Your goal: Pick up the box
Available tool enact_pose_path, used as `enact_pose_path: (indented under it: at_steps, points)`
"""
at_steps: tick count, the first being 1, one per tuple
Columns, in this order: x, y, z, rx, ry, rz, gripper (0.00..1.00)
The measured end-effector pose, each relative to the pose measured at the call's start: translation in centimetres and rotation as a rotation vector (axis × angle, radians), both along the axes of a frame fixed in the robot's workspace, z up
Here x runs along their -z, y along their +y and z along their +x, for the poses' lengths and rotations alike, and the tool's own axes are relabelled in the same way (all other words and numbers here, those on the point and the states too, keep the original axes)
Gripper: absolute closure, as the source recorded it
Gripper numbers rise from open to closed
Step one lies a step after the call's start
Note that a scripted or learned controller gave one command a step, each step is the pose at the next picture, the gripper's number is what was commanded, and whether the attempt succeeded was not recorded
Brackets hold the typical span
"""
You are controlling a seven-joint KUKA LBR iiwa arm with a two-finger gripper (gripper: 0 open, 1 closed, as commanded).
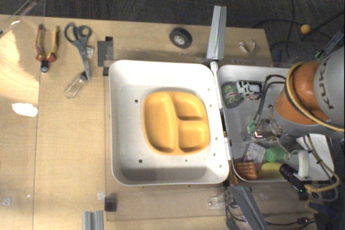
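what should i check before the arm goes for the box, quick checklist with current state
1. Arm over the right bin: ok.
2. Box identified: cannot tell; the pile by the bin's near edge holds a brown item, a green item and a yellow item, none clearly a box.
3. Claw position over the pile: cannot tell, the wrist and cables cover it.
4. Claw open: cannot tell.
5. Left bin holds a yellow divided tray, away from the arm: ok.
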State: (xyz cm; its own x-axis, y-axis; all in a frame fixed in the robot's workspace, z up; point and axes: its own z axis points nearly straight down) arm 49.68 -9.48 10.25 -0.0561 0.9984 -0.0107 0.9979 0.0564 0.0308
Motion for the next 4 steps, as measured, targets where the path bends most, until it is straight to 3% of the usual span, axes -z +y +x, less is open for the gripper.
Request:
enact_pose_path:
  at_steps: [1, 2, 3, 4]
  points:
    - [-8.3, 2.6, 0.5, -0.430, 0.025, 0.000, 1.00]
    - [-8.3, 8.3, -0.4, -0.003, 0.025, 0.010, 1.00]
    - [-8.2, 3.4, -0.8, -0.067, 0.027, 0.007, 1.00]
    - [-8.2, 3.4, -0.8, -0.067, 0.027, 0.007, 0.00]
